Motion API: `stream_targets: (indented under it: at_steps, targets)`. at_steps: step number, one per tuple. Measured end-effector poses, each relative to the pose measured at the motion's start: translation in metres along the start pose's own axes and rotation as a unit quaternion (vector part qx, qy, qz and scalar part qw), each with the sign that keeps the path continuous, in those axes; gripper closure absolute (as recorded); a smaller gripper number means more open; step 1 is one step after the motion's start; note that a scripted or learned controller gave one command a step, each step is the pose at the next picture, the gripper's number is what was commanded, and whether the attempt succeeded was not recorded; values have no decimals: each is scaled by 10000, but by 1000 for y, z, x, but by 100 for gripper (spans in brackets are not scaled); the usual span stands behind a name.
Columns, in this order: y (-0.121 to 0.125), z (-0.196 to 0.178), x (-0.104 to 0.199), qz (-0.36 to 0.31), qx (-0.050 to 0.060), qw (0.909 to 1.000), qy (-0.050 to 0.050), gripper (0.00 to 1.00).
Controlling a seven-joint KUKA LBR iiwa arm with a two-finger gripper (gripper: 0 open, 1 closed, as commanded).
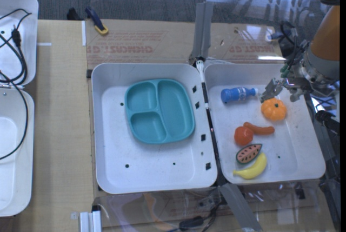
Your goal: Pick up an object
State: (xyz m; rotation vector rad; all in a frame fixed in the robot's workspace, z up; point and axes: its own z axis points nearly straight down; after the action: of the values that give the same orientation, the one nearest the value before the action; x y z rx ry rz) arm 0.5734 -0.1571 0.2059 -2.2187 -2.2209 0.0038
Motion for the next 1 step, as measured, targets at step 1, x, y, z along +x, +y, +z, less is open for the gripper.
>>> stream_targets:
  at_steps: [1]
  targets:
    - [17,58,-43,18,1,10000,-1,0]
